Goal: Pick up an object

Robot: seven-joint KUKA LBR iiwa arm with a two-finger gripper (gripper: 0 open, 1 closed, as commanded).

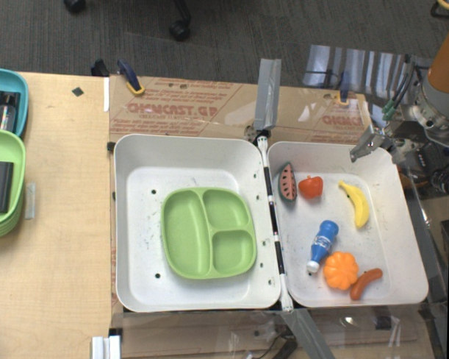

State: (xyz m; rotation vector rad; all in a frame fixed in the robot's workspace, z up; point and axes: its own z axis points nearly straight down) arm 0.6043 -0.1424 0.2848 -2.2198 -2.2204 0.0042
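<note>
Gripper (pixel 365 148) position: at the far right corner of the right bin (pixel 408 288), above the bin's rim, apart from every object inside. From my remote view I can see a grey metal tip pointing down and left; I cannot tell how its jaws stand, since the wrist hardware behind it is cluttered and partly cut off by the picture edge. Nothing shows between the tips.

Right bin contents, as I read them:
- watermelon slice (pixel 287 182), leaning against the left wall of the bin
- red tomato (pixel 310 187), just beside the watermelon slice
- banana (pixel 357 202), toward the far right, the object nearest the tool
- blue bottle (pixel 322 245) with a white cap, lying tilted near the middle
- orange pumpkin (pixel 340 270), touching the bottle's cap end
- red sausage (pixel 365 282), just beside the pumpkin, near the front wall

All six rest on the bin floor.

Left bin (pixel 133 282): holds a green divided plate (pixel 209 233) with three compartments, lying flat near its middle.

Arm (pixel 441 72): enters at the upper right; I see its orange band at the picture's edge.

Bench, left side: a stack of green and teal trays (pixel 6 167) sits well apart from both bins
</note>
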